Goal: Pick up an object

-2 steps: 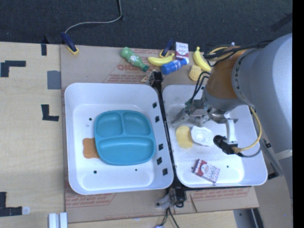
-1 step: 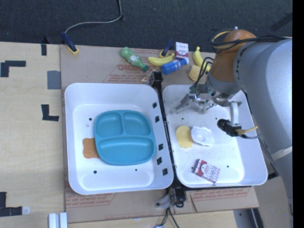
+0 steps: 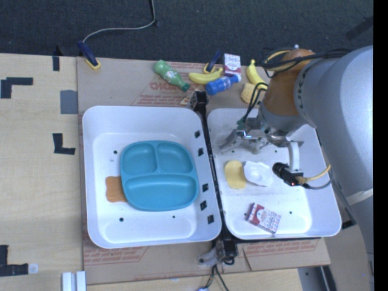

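Low — gripper [image 3: 237, 139] over right bin [image 3: 315, 220]

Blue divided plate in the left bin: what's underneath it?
An orange flat piece sticks out from under the left edge of the blue divided plastic plate, lying on the floor of the shallow white left bin. How far it reaches under the plate is covered, as is anything else beneath.
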`<state>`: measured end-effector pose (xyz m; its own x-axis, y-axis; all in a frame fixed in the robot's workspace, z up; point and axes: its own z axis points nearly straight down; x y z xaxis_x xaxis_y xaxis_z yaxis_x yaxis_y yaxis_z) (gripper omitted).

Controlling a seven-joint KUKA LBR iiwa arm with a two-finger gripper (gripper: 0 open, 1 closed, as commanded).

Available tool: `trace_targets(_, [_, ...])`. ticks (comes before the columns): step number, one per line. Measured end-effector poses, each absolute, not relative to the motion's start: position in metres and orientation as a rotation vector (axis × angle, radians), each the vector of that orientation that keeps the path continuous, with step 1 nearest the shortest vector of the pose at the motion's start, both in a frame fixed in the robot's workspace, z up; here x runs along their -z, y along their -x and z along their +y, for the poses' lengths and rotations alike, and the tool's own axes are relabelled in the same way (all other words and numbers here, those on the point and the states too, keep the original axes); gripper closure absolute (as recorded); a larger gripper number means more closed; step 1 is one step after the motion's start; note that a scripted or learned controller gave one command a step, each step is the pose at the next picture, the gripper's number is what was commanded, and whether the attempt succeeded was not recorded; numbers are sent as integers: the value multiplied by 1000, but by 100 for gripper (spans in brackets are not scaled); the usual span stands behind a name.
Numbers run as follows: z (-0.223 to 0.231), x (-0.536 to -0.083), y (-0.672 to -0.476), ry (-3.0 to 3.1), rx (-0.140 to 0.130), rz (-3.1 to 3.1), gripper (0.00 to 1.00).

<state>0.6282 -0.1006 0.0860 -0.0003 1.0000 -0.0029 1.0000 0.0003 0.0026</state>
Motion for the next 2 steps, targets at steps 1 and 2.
trace_targets(1, [-97, -85, -669, -2219, -1, 2221, 0])
trace_targets(2, [-95, -86, -633, -2220, 0, 2219, 0])
